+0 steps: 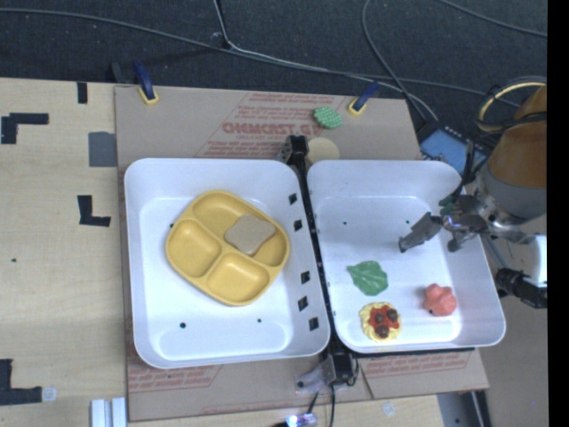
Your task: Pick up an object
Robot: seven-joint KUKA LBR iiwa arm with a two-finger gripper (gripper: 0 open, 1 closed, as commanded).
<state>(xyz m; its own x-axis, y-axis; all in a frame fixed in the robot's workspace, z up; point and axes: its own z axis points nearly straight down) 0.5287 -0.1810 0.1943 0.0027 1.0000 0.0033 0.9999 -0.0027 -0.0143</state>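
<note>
**Operator:** Where is the two-finger gripper [436, 231] right now?

**Observer:** You'll find it over the right-hand shallow white bin [382, 178], near that bin's right wall, at the end of the grey arm with the orange band [520, 163] reaching in from the right. One dark finger [418, 235] points left and down toward the bin floor, the other is shorter and sits just beside the wrist. They stand apart, and you can see only white bin floor between them, so it has hold of nothing.

**Operator:** And the objects I could pick?

**Observer:** Three lie in the front part of that same bin: a flat green leaf-shaped piece [368, 277] below and left of the gripper, a small yellow round piece with red and dark toppings [380, 319] near the front wall, and a pinkish-red lumpy piece [439, 300] to its right. None touches the gripper.

**Operator:** The left bin?

**Observer:** Your left-hand white bin [151, 327] holds a yellow divided plastic tray [197, 247], and a tan square slice [250, 233] rests on the tray's upper right compartment.
</note>
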